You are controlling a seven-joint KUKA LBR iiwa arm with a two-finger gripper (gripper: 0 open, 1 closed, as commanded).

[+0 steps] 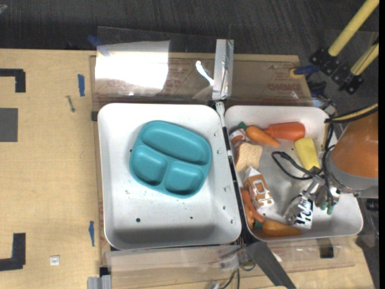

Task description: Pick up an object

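Camera view: gripper [305, 205] low in cluttered right bin [346, 218], perhaps touching nothing.

Bins [120, 161] white glossy plastic, smooth. Teal tray [170, 158] matt plastic. Bench [42, 179] light wood, matt. Carrots [263, 136] glossy plastic. Arm band [361, 152] glossy orange.

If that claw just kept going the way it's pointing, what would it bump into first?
Probably the carrot along the right bin's near edge; the claw points down-left just above it, though depth is hard to judge.
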